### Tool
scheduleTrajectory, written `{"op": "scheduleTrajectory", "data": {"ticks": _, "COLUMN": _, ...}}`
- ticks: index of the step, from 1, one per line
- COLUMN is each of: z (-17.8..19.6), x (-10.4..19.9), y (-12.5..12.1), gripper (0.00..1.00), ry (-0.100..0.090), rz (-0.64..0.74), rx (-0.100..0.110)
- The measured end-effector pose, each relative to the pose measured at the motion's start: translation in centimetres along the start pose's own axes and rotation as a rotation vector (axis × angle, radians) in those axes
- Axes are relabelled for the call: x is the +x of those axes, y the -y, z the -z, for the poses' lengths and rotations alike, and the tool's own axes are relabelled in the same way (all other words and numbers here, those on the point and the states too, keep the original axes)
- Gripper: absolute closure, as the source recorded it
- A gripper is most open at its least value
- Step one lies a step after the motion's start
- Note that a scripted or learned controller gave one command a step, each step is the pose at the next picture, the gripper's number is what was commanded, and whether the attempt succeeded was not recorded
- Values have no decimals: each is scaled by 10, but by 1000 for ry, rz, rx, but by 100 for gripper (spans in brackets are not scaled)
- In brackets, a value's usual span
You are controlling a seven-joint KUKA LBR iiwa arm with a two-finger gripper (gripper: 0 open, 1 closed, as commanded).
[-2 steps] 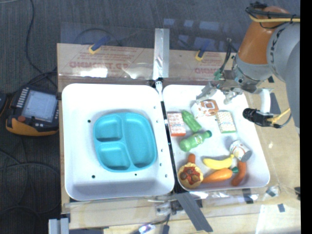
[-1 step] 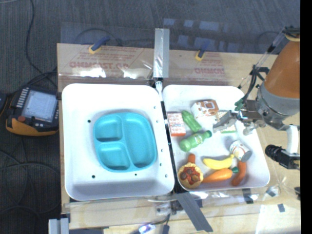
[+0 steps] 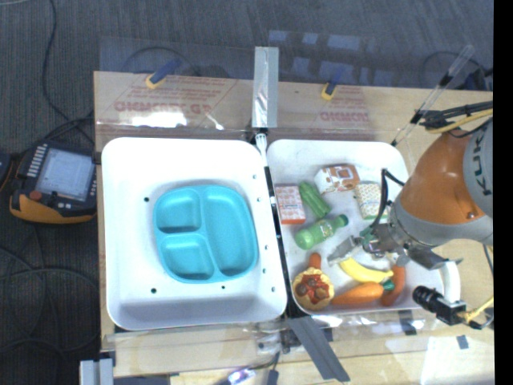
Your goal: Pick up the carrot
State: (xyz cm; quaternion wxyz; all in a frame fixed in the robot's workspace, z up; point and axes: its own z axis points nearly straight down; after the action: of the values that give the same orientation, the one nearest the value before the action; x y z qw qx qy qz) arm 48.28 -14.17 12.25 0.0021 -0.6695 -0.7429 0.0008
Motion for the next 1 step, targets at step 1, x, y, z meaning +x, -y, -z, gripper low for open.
{"op": "scheduleTrajectory", "data": {"ticks": 1, "z": -32, "x": 21, "y": -6, "gripper": 0, "ry": 10, "rz": 276, "rx": -11}}
